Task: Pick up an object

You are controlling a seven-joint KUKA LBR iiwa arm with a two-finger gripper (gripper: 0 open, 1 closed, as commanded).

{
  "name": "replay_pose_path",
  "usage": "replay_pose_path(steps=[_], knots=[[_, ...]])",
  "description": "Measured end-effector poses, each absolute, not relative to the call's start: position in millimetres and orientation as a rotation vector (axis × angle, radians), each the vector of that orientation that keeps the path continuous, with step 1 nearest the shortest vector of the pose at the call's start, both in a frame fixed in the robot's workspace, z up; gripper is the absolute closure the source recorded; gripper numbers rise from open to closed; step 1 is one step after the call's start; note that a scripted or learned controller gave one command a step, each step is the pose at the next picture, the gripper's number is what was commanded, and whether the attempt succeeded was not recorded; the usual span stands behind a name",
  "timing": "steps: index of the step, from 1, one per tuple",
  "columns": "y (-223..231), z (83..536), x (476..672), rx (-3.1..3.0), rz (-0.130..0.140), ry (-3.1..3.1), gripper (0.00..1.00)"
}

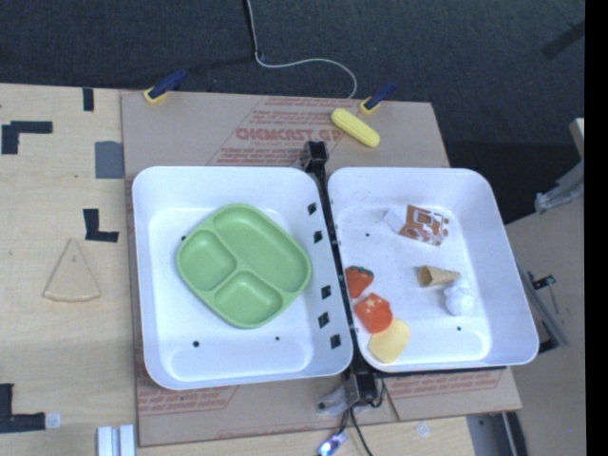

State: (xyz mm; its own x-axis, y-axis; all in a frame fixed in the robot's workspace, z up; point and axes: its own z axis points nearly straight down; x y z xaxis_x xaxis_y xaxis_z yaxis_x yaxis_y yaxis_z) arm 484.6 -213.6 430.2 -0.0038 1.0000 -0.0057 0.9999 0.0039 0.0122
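Red toy piece (372,312) is judged the likeliest pick: it appears light, stiff and smooth, so it would best be taken across its narrow middle. Whether the tool is wide or narrow cannot be told, nor can its place relative to the piece. The piece is seen in the right bin (494,255), near the dividing wall, touching a yellow disc (389,342) and just below an orange piece (358,279). A small cone (437,275), a white lump (459,300) and a wrapper (423,224) are spread further out. A green plate (244,264) is held by the left bin (152,255).
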Motion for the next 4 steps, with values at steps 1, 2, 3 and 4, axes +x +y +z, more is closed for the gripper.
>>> replay_pose_path(steps=[1,2,3,4], knots=[[-123.0,167.4,481.7,2.226,-0.008,2.235,0.0],[-126.3,184.2,482.7,2.223,-0.004,2.226,1.0],[-72.4,230.8,483.3,2.22,-0.001,2.224,1.0],[38.4,308.9,494.5,2.207,0.008,2.232,1.0]])
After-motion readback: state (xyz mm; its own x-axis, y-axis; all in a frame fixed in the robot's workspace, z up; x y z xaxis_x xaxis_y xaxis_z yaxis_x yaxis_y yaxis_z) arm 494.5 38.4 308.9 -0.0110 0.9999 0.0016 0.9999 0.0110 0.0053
